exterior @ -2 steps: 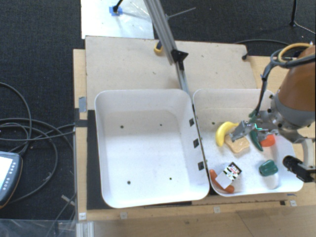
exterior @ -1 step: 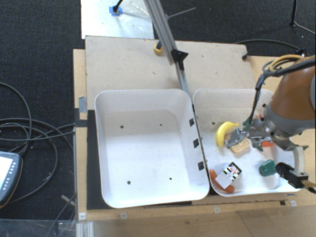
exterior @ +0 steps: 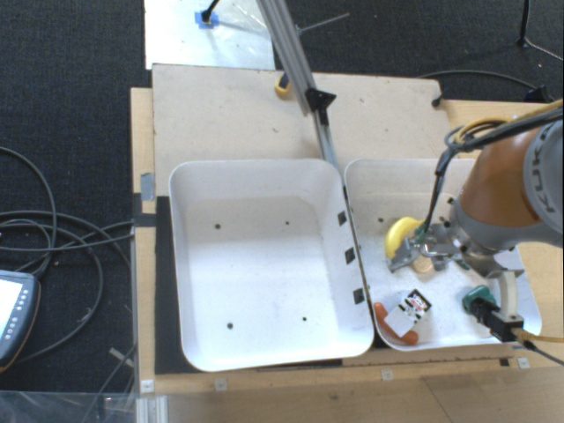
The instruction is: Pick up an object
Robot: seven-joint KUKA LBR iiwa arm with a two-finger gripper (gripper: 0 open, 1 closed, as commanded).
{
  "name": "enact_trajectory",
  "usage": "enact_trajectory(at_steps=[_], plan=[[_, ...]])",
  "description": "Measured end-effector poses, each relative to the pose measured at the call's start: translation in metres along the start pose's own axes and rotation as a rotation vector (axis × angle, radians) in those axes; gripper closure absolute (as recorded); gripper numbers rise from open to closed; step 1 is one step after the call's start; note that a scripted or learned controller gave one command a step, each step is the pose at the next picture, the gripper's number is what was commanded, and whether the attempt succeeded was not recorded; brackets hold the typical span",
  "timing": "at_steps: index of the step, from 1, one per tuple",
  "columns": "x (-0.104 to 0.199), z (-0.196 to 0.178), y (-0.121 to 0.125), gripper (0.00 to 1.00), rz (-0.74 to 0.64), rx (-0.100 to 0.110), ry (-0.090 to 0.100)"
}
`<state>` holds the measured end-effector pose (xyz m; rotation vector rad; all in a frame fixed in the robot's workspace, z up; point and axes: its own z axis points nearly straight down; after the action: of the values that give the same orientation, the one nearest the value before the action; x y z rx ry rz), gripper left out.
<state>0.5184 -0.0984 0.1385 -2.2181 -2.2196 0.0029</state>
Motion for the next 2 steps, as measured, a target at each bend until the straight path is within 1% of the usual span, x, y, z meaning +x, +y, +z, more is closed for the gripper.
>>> enact_trajectory(at_steps=[1, 2], plan=[[0.000, 0.049, 0.000, 0.00, 0.001, -0.003, -0.002], [0.000, 0.037, 0.001, 1.00, 0.001, -0.006, -0.001]])
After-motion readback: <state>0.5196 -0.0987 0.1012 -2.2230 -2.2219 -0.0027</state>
